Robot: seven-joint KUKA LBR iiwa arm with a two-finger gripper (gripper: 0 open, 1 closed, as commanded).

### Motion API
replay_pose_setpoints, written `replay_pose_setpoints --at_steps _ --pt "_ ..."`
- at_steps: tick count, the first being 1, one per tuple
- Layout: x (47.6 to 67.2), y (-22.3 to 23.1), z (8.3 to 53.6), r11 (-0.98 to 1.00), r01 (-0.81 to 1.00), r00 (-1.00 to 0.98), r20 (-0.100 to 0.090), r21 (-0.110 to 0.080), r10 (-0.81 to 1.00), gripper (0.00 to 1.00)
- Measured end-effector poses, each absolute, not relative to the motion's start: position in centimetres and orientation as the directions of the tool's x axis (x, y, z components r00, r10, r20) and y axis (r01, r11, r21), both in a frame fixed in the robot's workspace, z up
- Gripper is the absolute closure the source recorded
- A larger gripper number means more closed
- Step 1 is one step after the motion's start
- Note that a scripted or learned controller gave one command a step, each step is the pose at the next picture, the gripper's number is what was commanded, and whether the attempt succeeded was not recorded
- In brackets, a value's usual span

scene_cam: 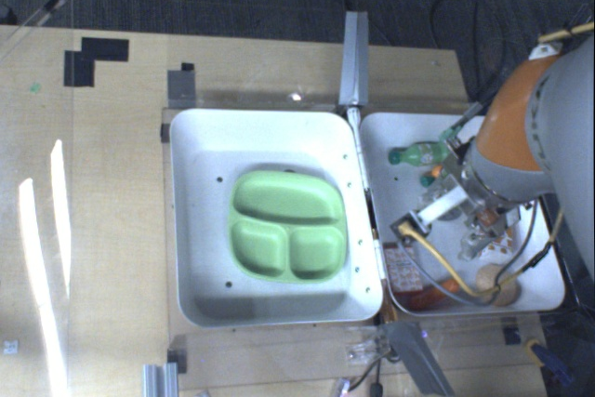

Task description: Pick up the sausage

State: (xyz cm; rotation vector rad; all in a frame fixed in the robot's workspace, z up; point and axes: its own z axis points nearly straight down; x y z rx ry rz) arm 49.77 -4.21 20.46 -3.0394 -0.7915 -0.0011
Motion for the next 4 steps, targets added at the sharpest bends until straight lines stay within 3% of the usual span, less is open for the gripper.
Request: replay_pose_setpoints --at_steps 1,2,3,4 --pt "55.5 -13.2 26.5 -0.915 0.404 0.915 0.004 0.004 0.404 0.00" --pt "48.6 -4.6 18.3 -0.979 0.206 0.979 -0.002 -0.002 0.206 0.00" --pt "48.7 -10.6 17.4 -0.979 0.204 0.979 0.001 -0.001 0.204 0.00" --pt "48.8 -4.5 18.4 -0.979 0.204 0.979 0.001 0.000 0.204 0.00"
